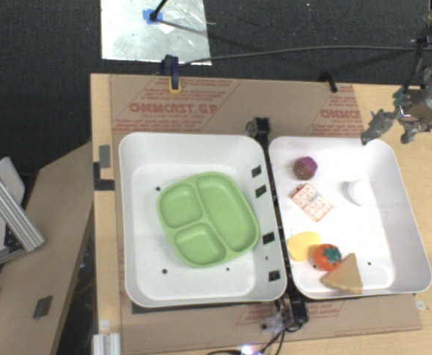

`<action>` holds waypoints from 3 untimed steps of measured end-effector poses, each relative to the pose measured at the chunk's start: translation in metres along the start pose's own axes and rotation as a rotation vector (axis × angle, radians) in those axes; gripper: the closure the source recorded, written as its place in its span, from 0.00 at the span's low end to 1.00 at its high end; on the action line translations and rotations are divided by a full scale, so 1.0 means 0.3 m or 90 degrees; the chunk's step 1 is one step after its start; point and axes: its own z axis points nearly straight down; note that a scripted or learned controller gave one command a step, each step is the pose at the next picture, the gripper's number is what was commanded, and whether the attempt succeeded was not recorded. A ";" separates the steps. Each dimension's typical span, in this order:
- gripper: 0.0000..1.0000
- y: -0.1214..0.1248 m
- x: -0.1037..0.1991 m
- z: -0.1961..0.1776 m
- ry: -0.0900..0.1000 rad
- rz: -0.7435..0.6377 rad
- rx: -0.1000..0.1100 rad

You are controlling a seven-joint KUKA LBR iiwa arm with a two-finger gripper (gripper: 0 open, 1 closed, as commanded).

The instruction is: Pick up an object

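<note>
The fingers (390, 126) hang spread wide and hold nothing, just past the far right corner of the right bin (412, 220). Below and left of them lie a purple ball (305, 168), a checked packet (311, 202), a yellow piece (302, 245), a red tomato (326, 256) and a tan wedge (344, 275).

Grey metal two-finger gripper (390, 127) at the two o'clock position of the camera view, fingers spread apart and holding nothing, one finger (373, 128) angled toward eight o'clock.
</note>
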 end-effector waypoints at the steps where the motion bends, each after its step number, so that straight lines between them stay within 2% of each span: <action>1: 0.00 0.020 -0.004 0.145 0.000 0.000 0.002; 2: 0.00 0.014 0.011 0.286 0.000 0.000 0.002; 3: 0.00 0.017 0.018 0.494 0.001 -0.001 0.003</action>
